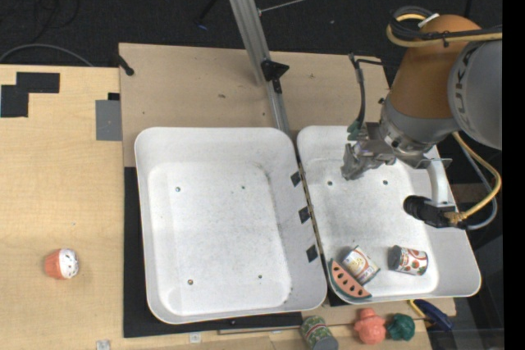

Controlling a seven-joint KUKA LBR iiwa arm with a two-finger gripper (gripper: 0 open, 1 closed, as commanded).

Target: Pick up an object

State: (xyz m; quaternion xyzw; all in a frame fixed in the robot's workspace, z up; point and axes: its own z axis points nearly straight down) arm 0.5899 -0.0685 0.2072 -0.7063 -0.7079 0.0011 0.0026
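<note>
My gripper (354,168) hangs over the upper left part of the right bin (459,279), under the grey arm with its orange band. Nothing shows between its fingers. Near the bin's front edge lie a small can with a tan label (359,264), a watermelon slice (348,282) just in front of that can, and a second can with a red and white label (408,260) to the right. All three lie well in front of the gripper.
The left bin (156,145) sits beside the right one. A metal rail (250,20) slants down toward the bins from the back. In front of the right bin lie a dark can (314,331), a pink toy (369,325) and a green toy (401,327). A red and white ball (61,264) rests far left.
</note>
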